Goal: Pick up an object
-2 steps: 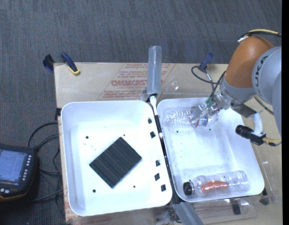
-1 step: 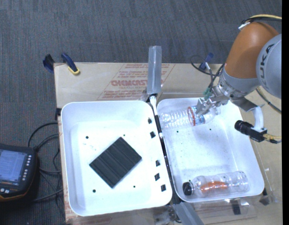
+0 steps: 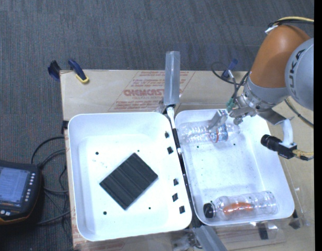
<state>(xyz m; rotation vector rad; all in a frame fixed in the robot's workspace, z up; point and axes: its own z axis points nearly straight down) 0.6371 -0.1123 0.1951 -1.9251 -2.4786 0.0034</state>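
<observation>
1. The grey arm with its orange band reaches in from the right, and its tool is low over the far end of the right-hand shallow white bin, right at a clear crumpled plastic bottle that lies on its side along the far wall.

2. Progress, as I judge it: the pick is at the reach-or-grasp stage and is not done. The crumpled bottle lies on the bin floor, not lifted. The tool sits at the bottle's right end, seemingly touching it, but whether the bottle is between the tool's tips is too small to make out.

3. Tool state: I cannot tell whether it is spread or pressed together; the view is too coarse at that spot.

4. What is left: a secure grip on the bottle, then a lift clear of the bin.

5. Right bin contents: besides the crumpled bottle at the far end, a second clear plastic bottle with a black cap and an orange-red patch inside lies on its side along the near wall, well apart from the tool.

6. The left-hand shallow white bin holds a flat dark ribbed rectangular pad, lying turned at an angle near the middle of the floor.

7. Both bins sit side by side on the cardboard-covered desk.
</observation>
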